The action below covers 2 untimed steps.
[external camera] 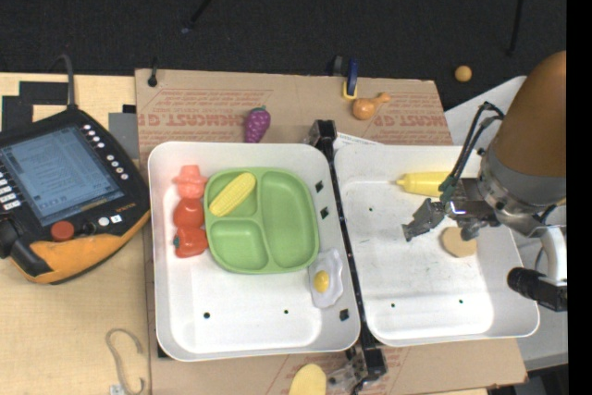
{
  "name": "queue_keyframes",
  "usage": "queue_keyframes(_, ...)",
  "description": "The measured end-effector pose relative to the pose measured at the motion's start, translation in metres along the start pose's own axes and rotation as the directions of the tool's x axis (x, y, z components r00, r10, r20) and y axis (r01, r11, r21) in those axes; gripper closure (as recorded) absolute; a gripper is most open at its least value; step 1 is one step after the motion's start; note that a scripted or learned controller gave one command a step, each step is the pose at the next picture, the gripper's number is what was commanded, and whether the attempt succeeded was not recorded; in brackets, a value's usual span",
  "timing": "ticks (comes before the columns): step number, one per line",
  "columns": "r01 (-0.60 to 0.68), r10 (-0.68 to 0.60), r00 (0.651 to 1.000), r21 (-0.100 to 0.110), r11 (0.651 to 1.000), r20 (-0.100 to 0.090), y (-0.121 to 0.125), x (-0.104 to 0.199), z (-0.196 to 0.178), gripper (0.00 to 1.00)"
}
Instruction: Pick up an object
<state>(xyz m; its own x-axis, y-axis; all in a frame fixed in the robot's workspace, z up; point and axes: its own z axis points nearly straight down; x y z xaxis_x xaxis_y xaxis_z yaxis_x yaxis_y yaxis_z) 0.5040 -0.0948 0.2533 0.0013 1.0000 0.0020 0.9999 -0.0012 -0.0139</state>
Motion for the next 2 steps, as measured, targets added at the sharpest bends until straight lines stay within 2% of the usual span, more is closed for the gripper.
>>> queue_keyframes(1, 0.002, -0.002, 1.000, -0.013, 1.000, 0.002, 0.002, 0.000, -0.006, 0.00)
queue_keyframes(2, 0.001, -0.001, 1.000, -0.006, 1.000, 0.001, 0.002, -0.005, 0.040, 0.00)
